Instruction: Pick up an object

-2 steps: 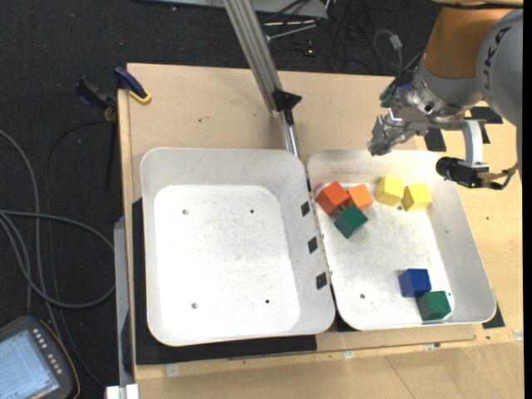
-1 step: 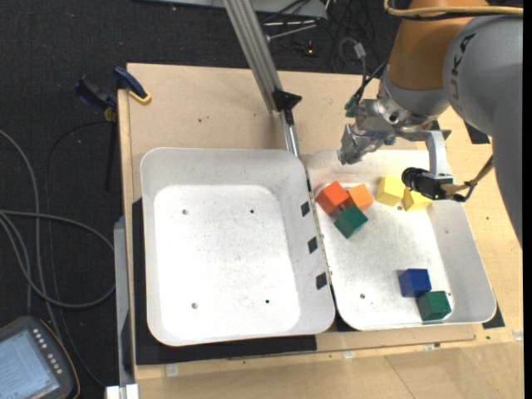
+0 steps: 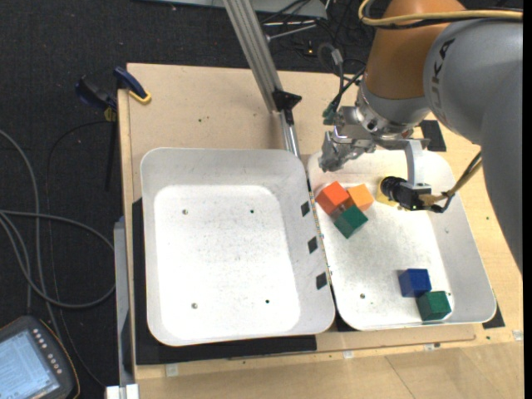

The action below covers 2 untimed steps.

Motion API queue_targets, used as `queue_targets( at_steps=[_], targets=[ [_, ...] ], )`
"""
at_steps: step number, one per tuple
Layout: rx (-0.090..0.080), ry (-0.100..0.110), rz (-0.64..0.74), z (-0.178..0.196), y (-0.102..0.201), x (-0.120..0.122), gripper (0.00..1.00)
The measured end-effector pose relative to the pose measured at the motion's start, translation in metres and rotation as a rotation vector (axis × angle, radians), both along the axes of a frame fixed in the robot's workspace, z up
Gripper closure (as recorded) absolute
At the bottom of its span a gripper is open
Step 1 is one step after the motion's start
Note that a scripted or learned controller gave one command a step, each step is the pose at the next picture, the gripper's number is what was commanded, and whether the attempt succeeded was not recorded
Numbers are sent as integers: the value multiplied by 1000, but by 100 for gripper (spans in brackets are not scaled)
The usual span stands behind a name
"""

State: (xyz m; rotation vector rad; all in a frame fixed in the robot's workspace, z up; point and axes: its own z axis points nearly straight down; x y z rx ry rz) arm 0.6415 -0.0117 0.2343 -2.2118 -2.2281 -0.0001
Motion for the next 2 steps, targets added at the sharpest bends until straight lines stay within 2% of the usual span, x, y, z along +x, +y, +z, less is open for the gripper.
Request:
queue_targets(
  at_steps=[2],
  targets=[
    [0, 0, 1, 15, 93, -32, 100]
  ],
)
